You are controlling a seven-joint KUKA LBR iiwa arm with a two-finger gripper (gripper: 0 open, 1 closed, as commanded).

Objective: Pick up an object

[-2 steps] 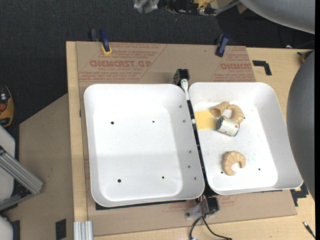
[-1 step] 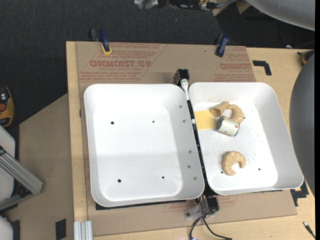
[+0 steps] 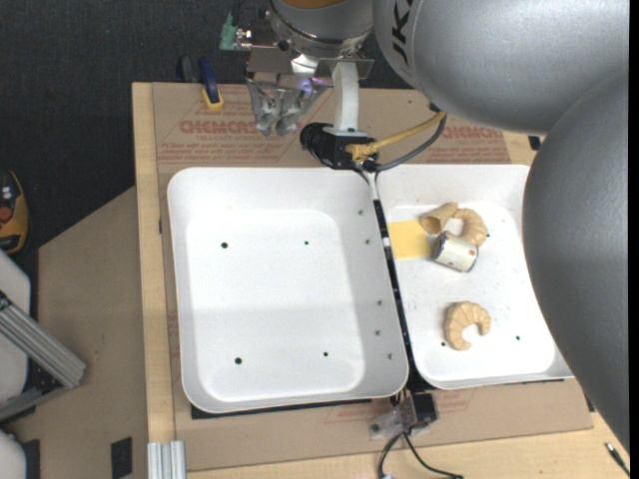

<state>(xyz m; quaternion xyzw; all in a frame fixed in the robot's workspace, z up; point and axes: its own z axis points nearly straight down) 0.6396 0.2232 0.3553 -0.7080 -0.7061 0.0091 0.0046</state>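
The metal two-finger tool point(image 3: 277, 108) hangs over the bench's far edge, grasping nothing, fingers look clenched; two tan croissant-shaped pieces point(image 3: 466, 323) sit in the right shallow white bin point(image 3: 519, 362).

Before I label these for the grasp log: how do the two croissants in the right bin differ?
The upper croissant lies against a small white cylinder and close to a yellow card; the lower croissant lies alone, touching nothing. The upper one sits nearer the bin's far side, the lower one nearer its front edge. The upper one is partly hidden by the cylinder; the lower one shows whole. Both are tan, curved, and rest in the right bin.
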